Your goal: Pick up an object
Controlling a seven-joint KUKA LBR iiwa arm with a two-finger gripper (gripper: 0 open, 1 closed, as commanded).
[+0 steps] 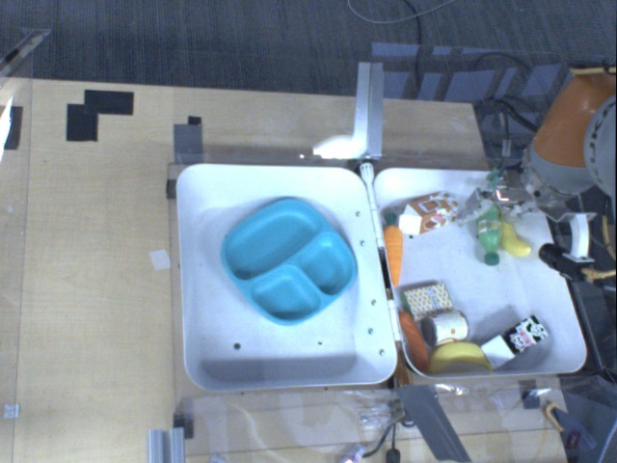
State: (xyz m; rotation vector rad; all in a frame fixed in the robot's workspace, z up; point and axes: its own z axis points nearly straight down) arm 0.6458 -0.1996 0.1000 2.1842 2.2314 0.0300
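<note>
Overhead view of the bench with two shallow white bins set side by side. The left bin [198, 355] holds a blue divided plate [289, 258], lying flat near its centre.

The right bin [569, 350] holds the loose objects from which one is to be picked. An orange carrot [393, 254] lies along the bin's left wall. A small printed packet [431, 210] sits near the far left corner. A patterned sponge-like block [426, 299] lies beside a metal can [445, 328]. A yellow banana [459, 357] rests against the near wall, and a black-and-white carton [521, 336] lies just to its right.

The grey arm with its orange band [569, 123] reaches in from the right. Its gripper [501, 201] hangs low over the far right part of the right bin. Directly beneath it are a green toy bottle [490, 237] and a small yellow piece [517, 245], the two touching.

Whether the claw is apart or together cannot be told; its tips merge with the clutter below. No object is visibly lifted: all appear to rest on the bin floor. By that reading, the approach is made, and the grasp and the lift are left to do. The green bottle is the likely target.
</note>
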